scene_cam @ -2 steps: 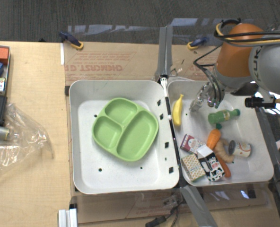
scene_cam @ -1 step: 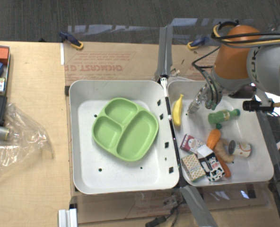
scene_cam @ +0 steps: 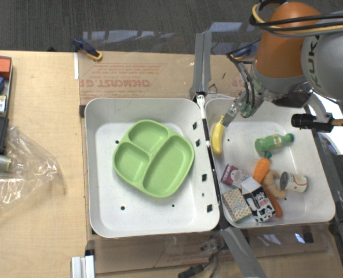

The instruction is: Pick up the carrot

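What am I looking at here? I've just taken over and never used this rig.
One camera looks down at a slant on two white bins. The grey and orange robot arm reaches in from the right, its hand hanging over the right bin's far corner, near a banana. The carrot, your target, lies further in, between a green bottle, small boxes and a can, untouched. The left bin holds a green divided plate. I cannot tell whether the hand grips anything.

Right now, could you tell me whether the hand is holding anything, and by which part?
Nothing is held: the hand hangs near the banana, and the carrot lies apart.
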Robot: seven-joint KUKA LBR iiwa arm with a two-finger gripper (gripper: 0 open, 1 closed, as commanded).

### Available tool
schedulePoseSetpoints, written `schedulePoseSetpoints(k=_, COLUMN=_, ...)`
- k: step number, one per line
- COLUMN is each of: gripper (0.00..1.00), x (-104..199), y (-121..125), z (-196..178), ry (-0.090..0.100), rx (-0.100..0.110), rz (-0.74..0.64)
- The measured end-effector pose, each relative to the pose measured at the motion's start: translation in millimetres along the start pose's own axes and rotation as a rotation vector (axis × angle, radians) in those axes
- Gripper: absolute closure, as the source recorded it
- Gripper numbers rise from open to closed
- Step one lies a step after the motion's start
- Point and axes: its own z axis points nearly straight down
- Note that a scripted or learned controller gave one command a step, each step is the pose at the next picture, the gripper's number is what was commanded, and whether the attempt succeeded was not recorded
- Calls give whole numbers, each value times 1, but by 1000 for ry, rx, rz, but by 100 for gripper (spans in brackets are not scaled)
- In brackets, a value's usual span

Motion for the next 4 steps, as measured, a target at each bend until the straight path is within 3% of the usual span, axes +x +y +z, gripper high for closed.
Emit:
schedulePoseSetpoints(k=1, gripper=100, x=-61, y=-47, z=101, ry=1, rx=2, rz=136)
schedulePoseSetpoints(k=2, gripper=100, x=-84, y=-50, z=100, ry=-2, rx=0, rz=-90)
schedulePoseSetpoints(k=3, gripper=100, x=-51, y=-36, z=100, ry=2, rx=1, rz=102)
schedulePoseSetpoints(k=4, gripper=100, x=-114, y=-101, z=100, ry=-2, rx=0, rz=-95)
